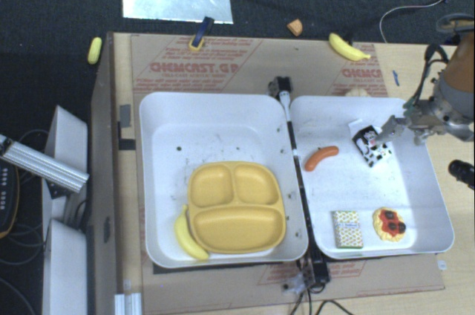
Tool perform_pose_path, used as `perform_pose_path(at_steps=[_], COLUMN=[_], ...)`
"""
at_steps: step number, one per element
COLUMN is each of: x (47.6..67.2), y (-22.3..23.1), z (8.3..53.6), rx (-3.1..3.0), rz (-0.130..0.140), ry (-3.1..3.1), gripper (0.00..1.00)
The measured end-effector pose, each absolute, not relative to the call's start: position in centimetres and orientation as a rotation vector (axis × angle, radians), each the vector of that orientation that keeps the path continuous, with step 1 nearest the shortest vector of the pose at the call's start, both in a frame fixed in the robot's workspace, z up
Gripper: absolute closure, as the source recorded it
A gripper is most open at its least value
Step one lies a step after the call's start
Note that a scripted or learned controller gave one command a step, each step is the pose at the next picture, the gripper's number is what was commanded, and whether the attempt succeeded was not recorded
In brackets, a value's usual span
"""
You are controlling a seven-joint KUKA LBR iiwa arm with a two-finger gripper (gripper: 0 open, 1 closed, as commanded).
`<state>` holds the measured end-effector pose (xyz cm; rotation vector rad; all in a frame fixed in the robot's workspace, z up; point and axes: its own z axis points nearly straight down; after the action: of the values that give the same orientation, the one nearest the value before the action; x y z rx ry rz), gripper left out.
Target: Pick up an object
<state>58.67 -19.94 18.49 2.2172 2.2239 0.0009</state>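
Claw [369,140] hung low over right bin [423,187], at black-and-white checkered object [376,150]; grip state could not be told. Sausage [321,156] lay just left, likely loose candidate. Yellow divided plate [236,206] sat in left bin [171,157], banana [187,238] tucked against plate's edge.

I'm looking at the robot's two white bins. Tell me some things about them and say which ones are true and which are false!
1. The yellow plate lies in the left bin. True.
2. The sausage lies on the yellow plate. False: it lies on the floor of the right bin.
3. A banana lies against the plate's left edge. True.
4. The gripper is over the left bin. False: it is over the right bin.
5. The pizza slice lies in the right bin's near corner. True.
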Motion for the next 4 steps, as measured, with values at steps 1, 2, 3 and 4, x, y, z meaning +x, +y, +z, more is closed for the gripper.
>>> perform_pose_path(at_steps=[1, 2, 3, 4], x=[61.4, 64.2, 65.3, 65.4], y=[-13.5, -18.1, -20.7, -20.7], z=[11.8, 10.1, 8.5, 9.7], rx=[2.213, 2.217, 2.217, 2.209], rz=[0.007, 0.002, 0.001, 0.003], ry=[2.221, 2.220, 2.221, 2.223], gripper=[0.00, 0.00, 0.00, 1.00])
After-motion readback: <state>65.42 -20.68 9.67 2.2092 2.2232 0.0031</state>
